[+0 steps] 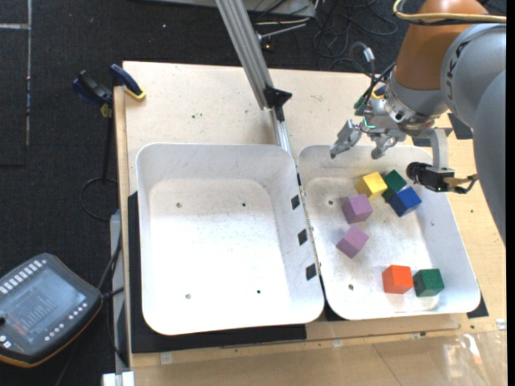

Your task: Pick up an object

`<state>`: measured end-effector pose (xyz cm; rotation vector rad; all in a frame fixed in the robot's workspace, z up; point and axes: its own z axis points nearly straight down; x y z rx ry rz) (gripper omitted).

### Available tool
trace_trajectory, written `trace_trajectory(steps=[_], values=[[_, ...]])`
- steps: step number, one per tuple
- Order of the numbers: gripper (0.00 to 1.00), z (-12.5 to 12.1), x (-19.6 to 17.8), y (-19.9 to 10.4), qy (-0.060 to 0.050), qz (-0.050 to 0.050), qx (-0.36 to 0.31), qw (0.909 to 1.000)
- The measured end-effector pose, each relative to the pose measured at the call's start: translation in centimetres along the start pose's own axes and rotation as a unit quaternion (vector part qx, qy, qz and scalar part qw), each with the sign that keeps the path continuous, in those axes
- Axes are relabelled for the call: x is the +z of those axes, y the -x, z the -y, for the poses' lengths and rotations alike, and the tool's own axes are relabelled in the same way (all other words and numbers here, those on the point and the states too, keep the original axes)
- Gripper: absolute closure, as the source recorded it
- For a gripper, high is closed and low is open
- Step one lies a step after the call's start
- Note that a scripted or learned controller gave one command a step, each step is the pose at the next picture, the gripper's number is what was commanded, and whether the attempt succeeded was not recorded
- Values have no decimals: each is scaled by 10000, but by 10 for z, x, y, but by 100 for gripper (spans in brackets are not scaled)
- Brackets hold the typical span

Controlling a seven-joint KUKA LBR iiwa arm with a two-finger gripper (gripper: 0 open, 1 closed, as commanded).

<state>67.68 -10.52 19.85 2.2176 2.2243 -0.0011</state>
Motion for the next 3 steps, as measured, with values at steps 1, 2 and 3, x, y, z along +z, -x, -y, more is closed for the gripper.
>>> trace_trajectory(steps=[1,2,3], values=[[0,-4,63,-4,-27,-5,-2,10000],[0,-3,106,-5,-17,-2,-3,10000],[100,-5,92,-5,9,2,-4,10000]])
